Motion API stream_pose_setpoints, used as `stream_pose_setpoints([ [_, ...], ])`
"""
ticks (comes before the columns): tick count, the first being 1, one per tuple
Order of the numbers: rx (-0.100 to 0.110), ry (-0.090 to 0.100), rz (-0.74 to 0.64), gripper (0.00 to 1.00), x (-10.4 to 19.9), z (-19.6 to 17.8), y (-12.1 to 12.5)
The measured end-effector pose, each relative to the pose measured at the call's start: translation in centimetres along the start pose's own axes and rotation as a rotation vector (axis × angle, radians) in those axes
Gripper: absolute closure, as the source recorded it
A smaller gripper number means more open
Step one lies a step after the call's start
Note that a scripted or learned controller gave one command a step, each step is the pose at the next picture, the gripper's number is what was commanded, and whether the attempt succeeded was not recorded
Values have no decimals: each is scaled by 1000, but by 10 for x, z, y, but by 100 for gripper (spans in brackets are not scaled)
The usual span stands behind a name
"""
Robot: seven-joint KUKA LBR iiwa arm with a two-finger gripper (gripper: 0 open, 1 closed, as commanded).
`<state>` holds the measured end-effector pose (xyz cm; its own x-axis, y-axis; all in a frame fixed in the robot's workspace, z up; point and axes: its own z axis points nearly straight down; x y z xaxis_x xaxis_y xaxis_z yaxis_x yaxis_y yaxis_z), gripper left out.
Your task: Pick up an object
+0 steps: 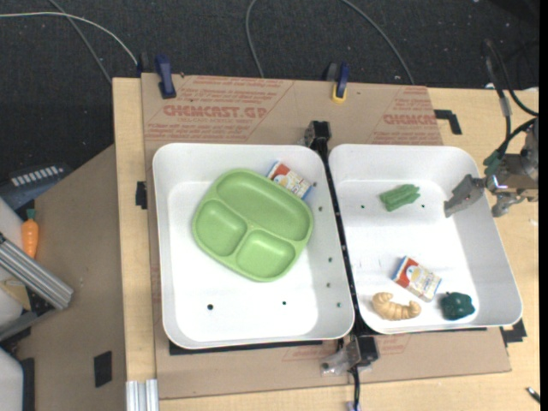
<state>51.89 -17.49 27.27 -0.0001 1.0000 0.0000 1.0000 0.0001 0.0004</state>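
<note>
You've got four candidates in the right bin (479, 229), none lifted yet. The green oblong piece (399, 197) lies alone toward the far side w/ bare floor all round it, so it's prob. the easiest pick. Near the front edge, a small printed carton (416, 276) sits just beside a tan croissant-like toy (396, 306), and a dark green lump (456, 305) is a bit to their right, close to the bin wall. That cluster leaves less room for the jaws to come down.

The gripper (467, 195) is at the right bin's right rim, reaching in from the right, level w/ the green oblong piece but apart from it. Nothing is between the jaws that you can see; whether they're spread or closed, can't tell from this angle, it's just a grey wedge shape.

The left bin (171, 255) holds a light green divided plate (253, 225) tilted over a second printed carton (289, 180), which is half hidden under the plate's rim, so awkward to grab. Both bins rest on a cardboard sheet (231, 110) clamped to the worktop, presumably to stop sliding.
</note>
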Motion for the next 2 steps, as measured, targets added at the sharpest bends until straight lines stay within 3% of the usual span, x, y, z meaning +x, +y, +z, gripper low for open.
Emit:
stream_pose_setpoints([
  [1, 0, 0, 0, 0, 0, 0, 0],
  [2, 12, 3, 0, 0, -10, 181, 26],
])
